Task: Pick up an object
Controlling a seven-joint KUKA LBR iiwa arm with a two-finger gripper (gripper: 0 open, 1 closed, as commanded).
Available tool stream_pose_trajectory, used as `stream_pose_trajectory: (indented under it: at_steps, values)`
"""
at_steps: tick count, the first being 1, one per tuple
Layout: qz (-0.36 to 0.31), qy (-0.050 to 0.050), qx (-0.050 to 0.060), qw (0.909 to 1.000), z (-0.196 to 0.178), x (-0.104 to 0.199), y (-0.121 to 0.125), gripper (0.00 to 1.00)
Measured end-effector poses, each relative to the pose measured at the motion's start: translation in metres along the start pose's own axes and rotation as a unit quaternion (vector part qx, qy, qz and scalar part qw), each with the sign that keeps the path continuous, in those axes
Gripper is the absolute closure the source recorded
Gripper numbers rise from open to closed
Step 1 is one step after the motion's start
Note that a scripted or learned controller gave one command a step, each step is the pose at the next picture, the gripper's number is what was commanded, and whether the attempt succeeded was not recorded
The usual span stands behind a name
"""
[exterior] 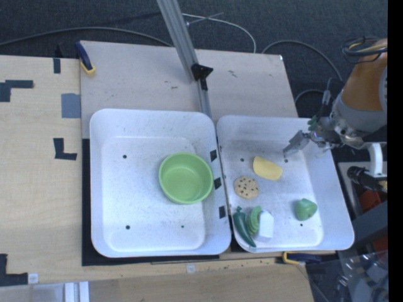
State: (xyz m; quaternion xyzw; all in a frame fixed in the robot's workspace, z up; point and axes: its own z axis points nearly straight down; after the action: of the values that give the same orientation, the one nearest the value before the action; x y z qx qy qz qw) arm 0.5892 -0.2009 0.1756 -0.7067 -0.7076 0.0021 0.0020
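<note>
Bench: I see it carrying two shallow white bins side by side, with a slanted metal pole crossing its far edge.
Left bin: holds one thing, a green bowl sitting upright toward its right half.
Right bin: this is where my candidates lie, all well inside the rim.
Arm: reaches in from the right, orange band above the wrist, hanging over the far right edge of the right bin.
Gripper: points down and left over the far part of the right bin, above the bin floor and apart from every object. I cannot tell from here how its jaws stand, and nothing shows between them.
Yellow piece: the nearest candidate, just below and left of the gripper tip, lying flat.
Green lump: near the right wall, well apart from the others.
Cookie: round, speckled, flat, beside the yellow piece.
Leafy green and white cluster: packed together in the near left corner, touching one another.
Step in hand: I judge this as the approach, nothing picked up yet.
Next move: I would line up over the yellow piece, come down with the jaws straddling it, then close and lift.
</note>
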Motion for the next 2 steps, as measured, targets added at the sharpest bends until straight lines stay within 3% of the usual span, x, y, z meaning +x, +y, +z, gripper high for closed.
stream_pose_trajectory:
  at_steps: [1,2]
  values:
    - [0.000,0.000,0.001,1.0000,0.060,-0.006,0.003,0.00]
    - [-0.001,0.000,-0.002,1.0000,0.047,-0.006,0.005,1.00]
